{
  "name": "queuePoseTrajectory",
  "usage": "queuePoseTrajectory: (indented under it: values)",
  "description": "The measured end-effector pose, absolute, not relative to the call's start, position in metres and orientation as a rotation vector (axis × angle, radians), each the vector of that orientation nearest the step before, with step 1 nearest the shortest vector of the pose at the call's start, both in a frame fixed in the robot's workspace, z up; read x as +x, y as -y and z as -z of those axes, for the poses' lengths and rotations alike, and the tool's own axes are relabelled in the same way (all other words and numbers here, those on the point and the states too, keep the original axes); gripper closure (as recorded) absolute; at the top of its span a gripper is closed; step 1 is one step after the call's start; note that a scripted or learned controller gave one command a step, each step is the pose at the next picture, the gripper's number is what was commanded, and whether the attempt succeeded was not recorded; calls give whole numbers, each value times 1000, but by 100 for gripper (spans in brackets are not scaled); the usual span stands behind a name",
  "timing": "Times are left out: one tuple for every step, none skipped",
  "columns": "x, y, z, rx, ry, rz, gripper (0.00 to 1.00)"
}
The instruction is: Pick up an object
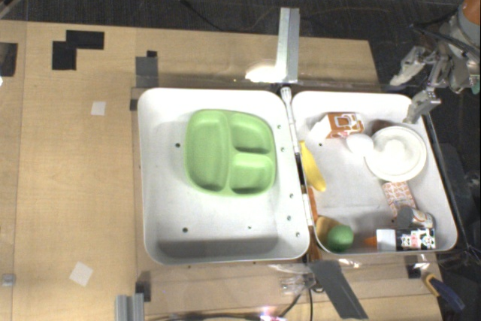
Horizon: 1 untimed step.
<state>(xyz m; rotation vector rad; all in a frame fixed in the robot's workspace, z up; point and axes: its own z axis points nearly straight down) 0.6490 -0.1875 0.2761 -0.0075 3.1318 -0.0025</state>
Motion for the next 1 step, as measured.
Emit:
queuePoseTrajectory:
  values:
    - [602,206,-128,-47,-3142,-1,0]
